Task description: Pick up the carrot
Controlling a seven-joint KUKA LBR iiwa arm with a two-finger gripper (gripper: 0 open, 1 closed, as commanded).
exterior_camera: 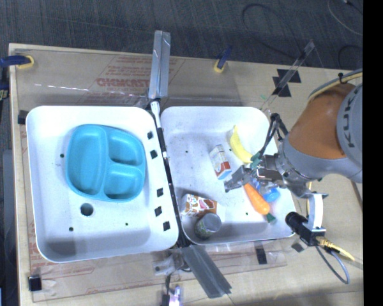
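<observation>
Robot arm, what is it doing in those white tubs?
The robot arm is reaching into the right bin, trying to pick up the carrot. Its gripper is right at the carrot's top end. The carrot lies on the bin floor, beside a banana, a small carton and a can. The left bin holds a blue tray.

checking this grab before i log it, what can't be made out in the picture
- Two-finger gripper: camera view; too small and cluttered to tell whether it is open or shut on the orange carrot.
- Carrot's upper end: hidden under the gripper.
- Small blue object beside the carrot: mostly covered by carrot and wrist, not identifiable.
- Small red-and-white packet: print too small to read.
</observation>
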